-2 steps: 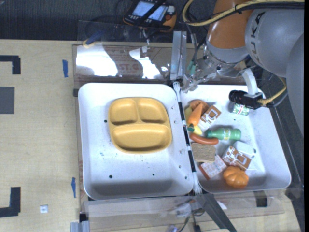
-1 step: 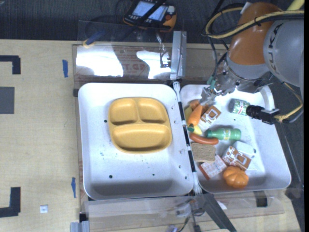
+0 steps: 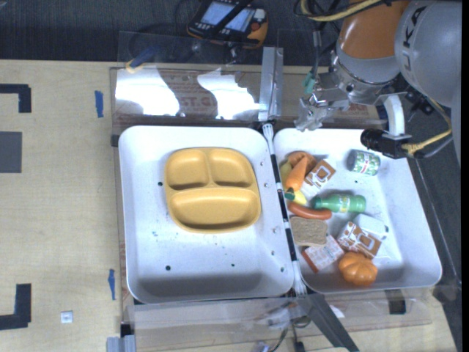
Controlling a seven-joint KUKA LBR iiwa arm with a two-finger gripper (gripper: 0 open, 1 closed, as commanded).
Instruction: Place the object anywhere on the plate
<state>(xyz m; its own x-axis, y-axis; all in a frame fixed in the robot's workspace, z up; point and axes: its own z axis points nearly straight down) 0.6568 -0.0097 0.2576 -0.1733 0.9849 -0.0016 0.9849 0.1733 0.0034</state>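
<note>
The plate [image 3: 212,188] lies in the left bin [image 3: 139,218]; the right bin [image 3: 410,226] beside it holds a can [image 3: 364,161] at the back, a bottle [image 3: 341,203] mid-bin, and a small pumpkin [image 3: 357,268] at the front, with the gripper [image 3: 314,112] above its back rim

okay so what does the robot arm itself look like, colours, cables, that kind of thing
The arm has rounded grey housings with a broad orange band above the wrist. Yellow and black cables loop around it. The gripper is a small metallic assembly of pale silver-grey parts, with a black-and-white fitting beside it.
</note>
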